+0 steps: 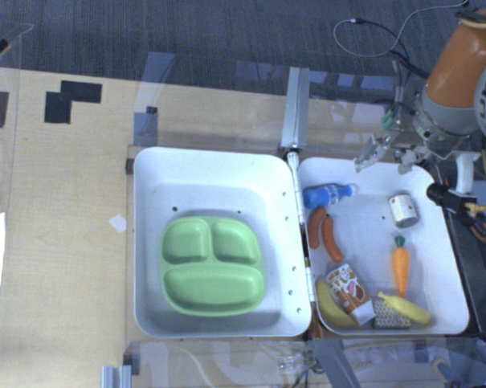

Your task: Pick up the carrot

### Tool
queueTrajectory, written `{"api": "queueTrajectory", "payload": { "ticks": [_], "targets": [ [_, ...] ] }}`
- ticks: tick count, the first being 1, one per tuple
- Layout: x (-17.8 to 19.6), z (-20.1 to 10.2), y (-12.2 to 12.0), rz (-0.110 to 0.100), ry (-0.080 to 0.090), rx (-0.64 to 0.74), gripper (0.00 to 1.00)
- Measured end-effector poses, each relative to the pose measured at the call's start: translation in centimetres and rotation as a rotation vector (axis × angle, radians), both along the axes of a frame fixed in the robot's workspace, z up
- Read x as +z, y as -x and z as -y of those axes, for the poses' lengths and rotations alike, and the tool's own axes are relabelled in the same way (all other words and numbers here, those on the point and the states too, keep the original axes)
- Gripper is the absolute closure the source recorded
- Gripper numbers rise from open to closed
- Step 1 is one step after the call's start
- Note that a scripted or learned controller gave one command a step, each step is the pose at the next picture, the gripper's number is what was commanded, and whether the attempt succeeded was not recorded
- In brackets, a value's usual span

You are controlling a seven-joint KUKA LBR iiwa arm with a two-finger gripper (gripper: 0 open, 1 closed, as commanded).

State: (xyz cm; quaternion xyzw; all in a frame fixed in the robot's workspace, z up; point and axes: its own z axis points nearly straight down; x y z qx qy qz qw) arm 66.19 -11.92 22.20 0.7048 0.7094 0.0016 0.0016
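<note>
Nearest in my right bin lie a banana, a small printed carton and a second yellow piece under it; just beyond them the carrot lies on the bin floor toward the right wall, green top pointing far, nothing touching it; to its left, well apart, 2 sausages lie side by side near the divider; farther still a silver can sits just beyond the carrot's leafy end, and a blue bottle lies at the far left corner. The left bin holds a green divided tray. My gripper hangs over the far rim of the right bin, well short of the carrot, its 2 fingers spread apart with nothing between them.

As I judge it, the risks are these: the can is close to the carrot's top, so a descent aimed too far could knock or pinch it instead; the banana crowds the near tip; the carrot is slim and tapered, so closing off its middle could let it roll or squirt out; the right wall may block 1 finger.
</note>
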Motion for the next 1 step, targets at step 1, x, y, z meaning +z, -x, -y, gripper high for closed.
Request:
{"api": "queueTrajectory", "payload": {
  "ticks": [1],
  "targets": [
    [-8.71,1.57,8.3,-0.001,0.001,0.091,0.0]
  ]
}}
